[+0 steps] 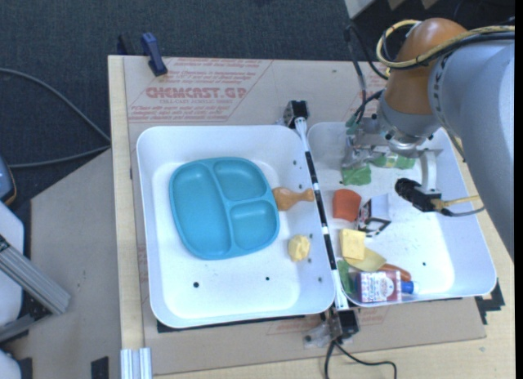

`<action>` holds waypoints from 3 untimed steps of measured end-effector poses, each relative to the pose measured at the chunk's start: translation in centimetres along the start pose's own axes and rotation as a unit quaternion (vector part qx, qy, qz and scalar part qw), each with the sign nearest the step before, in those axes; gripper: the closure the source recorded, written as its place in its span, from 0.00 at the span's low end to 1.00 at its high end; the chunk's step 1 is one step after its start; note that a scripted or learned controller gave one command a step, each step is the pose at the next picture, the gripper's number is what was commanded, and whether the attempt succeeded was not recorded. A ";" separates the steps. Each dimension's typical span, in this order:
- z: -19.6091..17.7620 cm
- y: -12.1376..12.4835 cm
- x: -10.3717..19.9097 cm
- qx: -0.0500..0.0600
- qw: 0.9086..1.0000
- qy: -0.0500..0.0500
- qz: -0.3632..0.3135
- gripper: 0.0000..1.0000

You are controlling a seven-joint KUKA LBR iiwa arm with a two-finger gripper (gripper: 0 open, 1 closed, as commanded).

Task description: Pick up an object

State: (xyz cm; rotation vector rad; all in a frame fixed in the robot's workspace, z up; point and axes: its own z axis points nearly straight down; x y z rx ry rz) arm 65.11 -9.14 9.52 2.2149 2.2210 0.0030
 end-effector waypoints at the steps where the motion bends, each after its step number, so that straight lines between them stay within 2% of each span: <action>1: 0.0 0.0 0.0 0.000 1.000 0.000 0.000 0.00; 2: -1.0 0.1 0.0 -0.001 1.000 0.000 0.000 1.00; 3: -1.0 0.0 0.0 -0.001 1.000 0.000 0.000 0.00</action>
